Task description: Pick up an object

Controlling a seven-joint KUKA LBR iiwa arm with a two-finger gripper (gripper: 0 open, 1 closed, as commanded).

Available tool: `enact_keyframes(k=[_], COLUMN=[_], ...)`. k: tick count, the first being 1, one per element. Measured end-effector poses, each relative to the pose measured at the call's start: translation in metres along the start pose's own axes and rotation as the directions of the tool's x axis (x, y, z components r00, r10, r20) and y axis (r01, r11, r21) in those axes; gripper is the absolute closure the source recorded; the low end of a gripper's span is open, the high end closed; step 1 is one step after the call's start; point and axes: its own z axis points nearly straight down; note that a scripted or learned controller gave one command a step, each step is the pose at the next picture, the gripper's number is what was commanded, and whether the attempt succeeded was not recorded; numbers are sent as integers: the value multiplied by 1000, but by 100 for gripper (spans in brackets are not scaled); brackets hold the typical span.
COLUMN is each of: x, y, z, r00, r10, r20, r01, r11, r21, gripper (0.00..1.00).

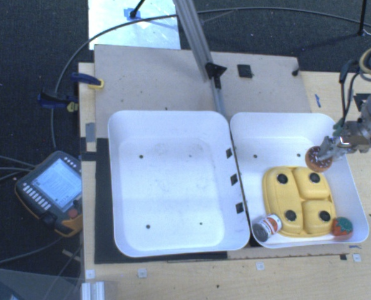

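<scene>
At the near edge of the right bin (279, 133), three things crowd the 6 o'clock wall: a small can (267, 226) lying on its side in the near-left corner, a red strawberry-like toy (342, 227) in the near-right corner, and between them the yellow four-section tray (298, 200), which touches the can and sits just beside the red toy. The tray takes up most of the near half of this bin, leaving only narrow strips along the 3 and 9 o'clock walls.

Farther in, at about 1 o'clock from the tray's center, a brown doughnut-shaped object (316, 159) rests just beyond the tray's far edge. The gripper (326, 152) is down on it, its tip against the doughnut's far-right side; whether the fingers are spread or closed cannot be told. The far half of the right bin, toward 11 and 12 o'clock, is bare floor.

The left bin (170, 180) offers wide open white floor out to every wall.

The arm (366, 130) enters from 3 o'clock over the bin's right rim, slanting down and leftward to the gripper.
</scene>
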Motion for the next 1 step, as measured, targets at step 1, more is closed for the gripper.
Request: enact_keyframes(k=[1], x=[0], y=[2], z=[-40], r00=[1000], r10=[0], r20=[-1], r01=[0], r11=[1000], r21=[2], gripper=[100])
